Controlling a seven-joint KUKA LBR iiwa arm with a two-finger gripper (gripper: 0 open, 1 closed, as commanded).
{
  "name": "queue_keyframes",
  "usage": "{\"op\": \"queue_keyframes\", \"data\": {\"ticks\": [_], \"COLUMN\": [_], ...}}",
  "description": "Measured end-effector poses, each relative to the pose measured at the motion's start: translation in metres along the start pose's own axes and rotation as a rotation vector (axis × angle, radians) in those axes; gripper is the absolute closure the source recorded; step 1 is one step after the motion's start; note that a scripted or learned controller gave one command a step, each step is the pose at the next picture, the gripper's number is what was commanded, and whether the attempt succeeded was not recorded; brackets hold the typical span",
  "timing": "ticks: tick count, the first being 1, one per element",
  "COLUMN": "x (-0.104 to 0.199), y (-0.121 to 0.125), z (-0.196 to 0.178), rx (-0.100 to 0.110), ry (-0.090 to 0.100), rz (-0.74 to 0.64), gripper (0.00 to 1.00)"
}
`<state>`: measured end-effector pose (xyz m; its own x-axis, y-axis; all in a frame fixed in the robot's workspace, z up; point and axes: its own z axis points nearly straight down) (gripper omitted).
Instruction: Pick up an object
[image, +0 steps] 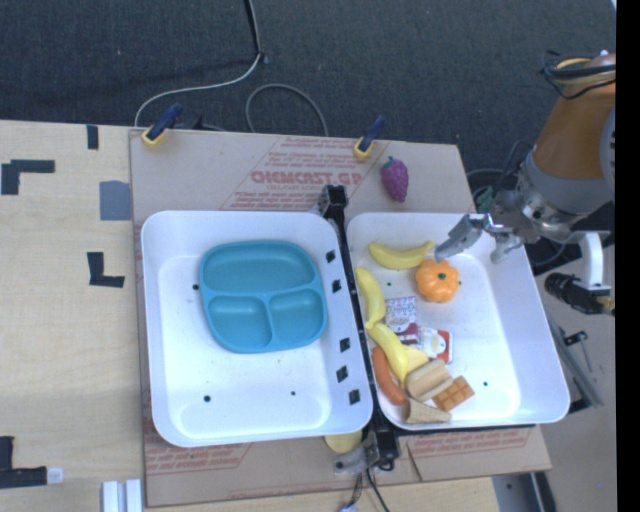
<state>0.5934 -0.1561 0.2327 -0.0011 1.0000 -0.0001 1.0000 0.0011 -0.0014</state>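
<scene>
I am judging the pick as barely begun: nothing is lifted yet, and every item is lying in the right bin (520, 330) or on the bench. I am looking at the gripper (478, 238) hanging over the bin's upper right part, its two fingers spread apart with nothing between them, so the closing, the grasp and the lift are all left to do. The nearest candidate is the small orange pumpkin (438, 281), sitting just below and left of the fingertips, apart from them as far as I can tell. A banana (400, 254) is lying just beside the pumpkin toward the divider, and more toy food is crowding the bin's left side: a second banana (372, 297), a carrot (388, 378) and crackers (452, 392). The left bin (170, 330) is holding a blue divided plate (265, 296), and purple grapes (396, 178) are resting outside on the cardboard. The arm is reaching in from the right, its orange band (572, 135) high above the wrist, the wrist angling down and leftward toward the pumpkin.
</scene>
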Motion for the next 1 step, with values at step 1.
{"op": "queue_keyframes", "data": {"ticks": [1], "x": [-0.0126], "y": [0.022], "z": [0.1542], "rx": [-0.003], "ry": [-0.004], "rz": [-0.001], "gripper": [0.0]}}
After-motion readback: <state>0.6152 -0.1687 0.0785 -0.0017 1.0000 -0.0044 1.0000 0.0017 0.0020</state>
